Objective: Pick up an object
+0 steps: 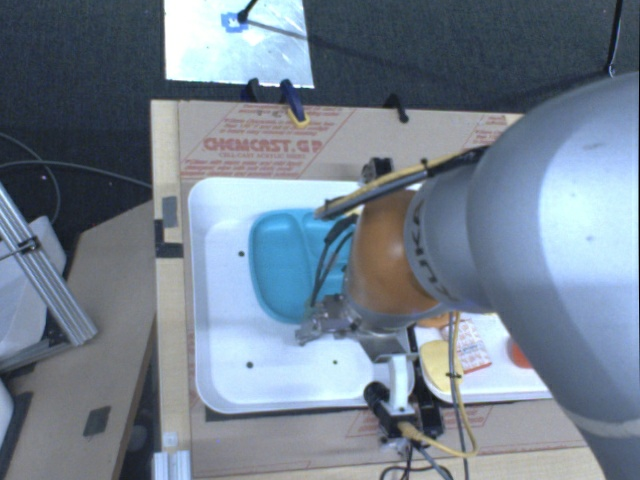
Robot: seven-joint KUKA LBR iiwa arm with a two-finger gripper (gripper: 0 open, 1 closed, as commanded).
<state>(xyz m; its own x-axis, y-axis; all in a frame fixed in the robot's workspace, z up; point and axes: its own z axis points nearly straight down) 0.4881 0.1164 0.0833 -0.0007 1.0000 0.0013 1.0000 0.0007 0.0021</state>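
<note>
A dark grey carpeted floor (90, 58) is filling the upper part of the frame. A shiny square metal sheet (238, 26) is lying on it at upper centre, catching the light. A thin black cable (30, 173) is curving across the floor at the left. A pale brown wooden desk (110, 298) is sitting at lower left, and silver slotted aluminium rails (45, 278) are slanting across the left edge.

Arm (560, 258): large smooth grey cylinder housing. Orange band (385, 258) just above wrist, glossy, bearing dark lettering at its grey edge. Black cables (330, 258) run over band toward wrist; yellow cable (410, 175) crosses above it. Metal wrist flange (335, 323) below band, grey, with bracket.
</note>
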